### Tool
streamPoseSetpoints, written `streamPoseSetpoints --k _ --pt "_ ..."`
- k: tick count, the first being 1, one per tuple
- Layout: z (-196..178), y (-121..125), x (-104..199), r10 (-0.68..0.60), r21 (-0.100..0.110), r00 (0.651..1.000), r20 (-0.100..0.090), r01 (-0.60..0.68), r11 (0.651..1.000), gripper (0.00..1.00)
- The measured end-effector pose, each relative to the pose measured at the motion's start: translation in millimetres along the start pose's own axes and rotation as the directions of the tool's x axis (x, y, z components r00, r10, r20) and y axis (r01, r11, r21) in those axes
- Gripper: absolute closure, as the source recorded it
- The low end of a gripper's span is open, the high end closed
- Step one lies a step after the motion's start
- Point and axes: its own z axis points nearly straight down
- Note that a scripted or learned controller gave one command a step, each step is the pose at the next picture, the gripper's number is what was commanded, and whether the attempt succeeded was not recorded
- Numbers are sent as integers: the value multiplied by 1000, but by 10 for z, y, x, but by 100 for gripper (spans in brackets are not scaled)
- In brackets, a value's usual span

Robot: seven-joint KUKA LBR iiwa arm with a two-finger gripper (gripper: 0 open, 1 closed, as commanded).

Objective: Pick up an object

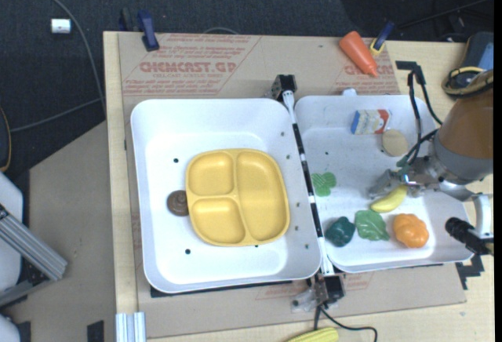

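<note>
In the right bin, the dark green piece, green piece and orange fruit line its near edge. Just beyond, the gripper touches the banana; jaw state unclear. Open floor lies farther back.

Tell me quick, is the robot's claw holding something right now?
Gripper: down in the right bin at the banana; open or closed cannot be told, and no hold can be seen.

Two white bins; one yellow divided plate; one brown disc; three green toys; one banana; one orange fruit.
</note>
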Motion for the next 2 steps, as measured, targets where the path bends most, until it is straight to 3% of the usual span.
streamPoseSetpoints --k 1,2 --pt "-104 12 7 0 -4 1000 0 0 1000 100" --pt "-5 492 690 -4 -3 1000 -1 4 1000 100"
